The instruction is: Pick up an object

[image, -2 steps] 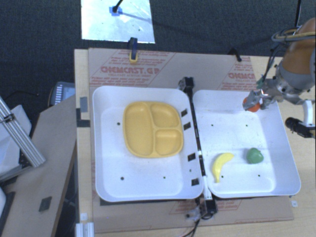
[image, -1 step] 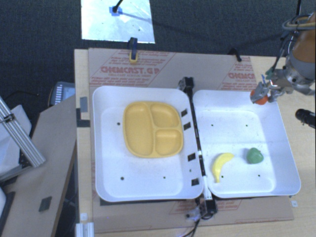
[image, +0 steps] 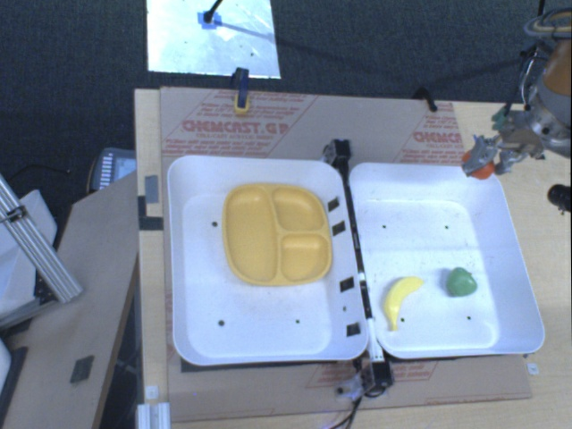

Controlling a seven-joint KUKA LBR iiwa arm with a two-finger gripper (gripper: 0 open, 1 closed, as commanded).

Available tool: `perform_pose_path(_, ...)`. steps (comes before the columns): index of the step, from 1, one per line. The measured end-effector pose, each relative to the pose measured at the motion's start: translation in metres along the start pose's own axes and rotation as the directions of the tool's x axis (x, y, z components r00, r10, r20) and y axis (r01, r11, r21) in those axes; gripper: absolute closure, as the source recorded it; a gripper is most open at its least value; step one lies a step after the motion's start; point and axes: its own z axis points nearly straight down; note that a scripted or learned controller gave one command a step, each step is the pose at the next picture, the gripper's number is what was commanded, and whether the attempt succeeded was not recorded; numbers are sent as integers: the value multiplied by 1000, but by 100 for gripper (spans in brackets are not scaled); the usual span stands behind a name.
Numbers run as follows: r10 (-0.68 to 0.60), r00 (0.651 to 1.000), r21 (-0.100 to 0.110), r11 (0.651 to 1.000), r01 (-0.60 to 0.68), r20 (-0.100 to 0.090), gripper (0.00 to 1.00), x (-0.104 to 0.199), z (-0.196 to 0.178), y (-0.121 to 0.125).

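Gripper over the right bin's far corner, orange piece at its tip

Gripper (image: 483,157) sits at the upper right of the camera view, above the far right corner of the right bin (image: 514,239), at the end of the grey arm (image: 545,105) that comes in from the right edge. A small orange object (image: 482,170) shows at its tip, apparently between the fingers and so clamped there (the detail is small, and the contact is hard to read with certainty).

Two white bins lie side by side on a cardboard sheet (image: 268,123) printed with red lettering, which rests on the tabletop (image: 147,132). The left bin (image: 192,266) holds a yellow divided tray (image: 275,233) with one large compartment on its left side and two smaller ones on its right; the tray lies flat near the bin's middle.

In the right bin, a yellow banana (image: 400,298) lies near the front left, close to the dividing edge between the bins. A green round object (image: 461,281) sits just to its right, apart from it. Both are well apart from the gripper.

Beyond the cardboard, a shiny metal plate (image: 213,25) lies on the dark floor, with a yellow clamp (image: 241,92) at the cardboard's far edge.
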Motion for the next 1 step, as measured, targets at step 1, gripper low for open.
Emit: perform_pose_path(1, -4, 1000, 3, 1000, 4, -2, 100, 58, -5, 3)
